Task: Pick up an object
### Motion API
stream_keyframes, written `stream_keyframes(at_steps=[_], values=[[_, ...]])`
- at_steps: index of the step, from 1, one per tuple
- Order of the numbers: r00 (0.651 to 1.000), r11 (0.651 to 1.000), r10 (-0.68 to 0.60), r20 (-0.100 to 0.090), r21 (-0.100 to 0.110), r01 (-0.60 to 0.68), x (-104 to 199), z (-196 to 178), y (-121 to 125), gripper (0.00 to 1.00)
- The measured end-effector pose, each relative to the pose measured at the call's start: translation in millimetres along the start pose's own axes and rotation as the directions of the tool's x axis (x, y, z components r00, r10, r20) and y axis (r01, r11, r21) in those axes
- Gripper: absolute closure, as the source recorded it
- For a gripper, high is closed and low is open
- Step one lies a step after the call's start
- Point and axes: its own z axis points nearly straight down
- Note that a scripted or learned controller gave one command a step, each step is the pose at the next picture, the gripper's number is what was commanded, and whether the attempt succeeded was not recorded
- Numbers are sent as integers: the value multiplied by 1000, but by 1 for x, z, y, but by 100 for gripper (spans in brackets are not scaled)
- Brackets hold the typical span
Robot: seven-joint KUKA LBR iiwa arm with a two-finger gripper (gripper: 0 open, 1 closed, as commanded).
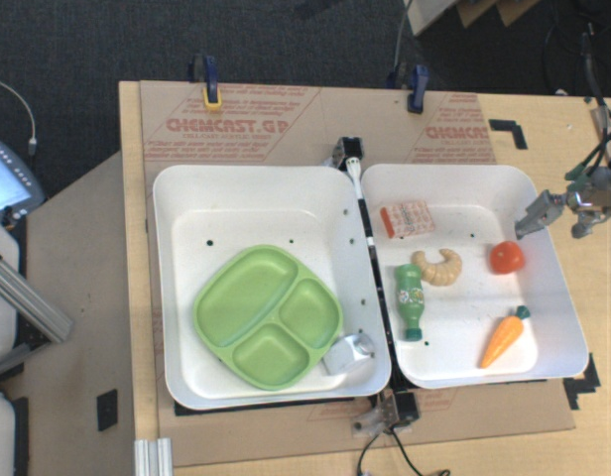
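The right bin (544, 191) holds a red-and-white packet (408, 219), a tan croissant (439, 267), a green bottle (410, 303) lying on its side, a red tomato (506, 257) and an orange carrot (503, 340). My gripper (560, 219) hangs over the bin's right rim, just above and to the right of the tomato. Its grey fingers (535, 216) are spread open with nothing between them.
The left bin (177, 226) carries a green divided plate (269, 315) and a small clear cup (347, 353) tipped at its front right corner. A black divider clip (349, 153) sits between the bins at the back. Two blue clamps (209, 75) hold the cardboard base.
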Motion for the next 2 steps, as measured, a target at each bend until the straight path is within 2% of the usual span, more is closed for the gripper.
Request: stream_keyframes(at_steps=[2], values=[[1000, 1000, 0, -4, 8, 1, 16, 105, 11, 0]])
